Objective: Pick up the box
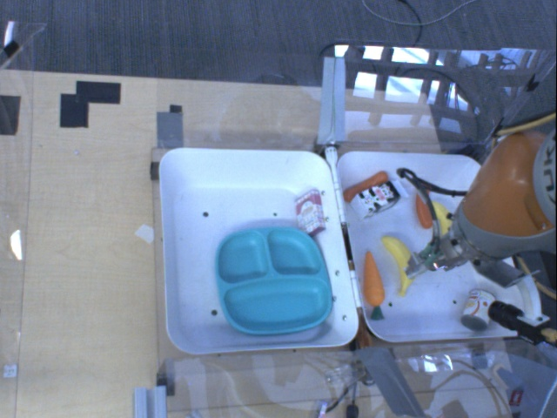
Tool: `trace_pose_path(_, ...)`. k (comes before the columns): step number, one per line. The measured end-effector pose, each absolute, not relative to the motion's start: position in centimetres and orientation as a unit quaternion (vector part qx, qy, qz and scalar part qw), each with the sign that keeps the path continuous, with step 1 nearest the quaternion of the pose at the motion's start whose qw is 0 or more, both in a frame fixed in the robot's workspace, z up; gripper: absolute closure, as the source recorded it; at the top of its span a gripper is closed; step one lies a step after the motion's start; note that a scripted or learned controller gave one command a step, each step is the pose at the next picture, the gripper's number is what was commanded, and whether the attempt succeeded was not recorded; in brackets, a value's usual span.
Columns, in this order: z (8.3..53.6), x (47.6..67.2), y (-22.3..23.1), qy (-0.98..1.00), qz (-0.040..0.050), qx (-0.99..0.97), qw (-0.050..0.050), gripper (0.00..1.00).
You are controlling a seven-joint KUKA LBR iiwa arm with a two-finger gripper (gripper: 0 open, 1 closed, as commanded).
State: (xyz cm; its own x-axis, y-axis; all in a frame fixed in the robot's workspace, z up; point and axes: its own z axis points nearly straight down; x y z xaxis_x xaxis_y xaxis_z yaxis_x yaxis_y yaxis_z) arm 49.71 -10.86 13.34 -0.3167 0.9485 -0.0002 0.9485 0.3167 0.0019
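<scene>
Box (376, 198) well apart from fingers (430, 259), upper-left.

A pale wooden desk (78, 233) fills the left side, marked with black squares (87, 101) near its far edge. Beyond it lies dark grey carpet (218, 20), where a thin white cable (426, 7) loops. Bright light reflects off clear panels (400, 85) at the back.

Looked like a robotics lab, not a home. Pale wooden desk (78, 259) marked with black tape squares (87, 101) at ten o'clock, clear plastic shields (435, 90) at one o'clock, loose cable (418, 7) trailing over grey carpet (174, 24) at twelve, two white bins (187, 233) clamped at centre.
</scene>
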Motion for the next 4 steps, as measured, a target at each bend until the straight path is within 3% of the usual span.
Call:
trace_pose_path(1,24.3,48.9,-15.5,0.832,0.0013,0.554,0.005,1.00)
trace_pose_path(3,26.6,49.3,-15.4,0.835,0.0034,0.550,0.011,1.00)
trace_pose_path(4,17.4,50.8,-16.0,0.888,0.0008,0.460,0.003,1.00)
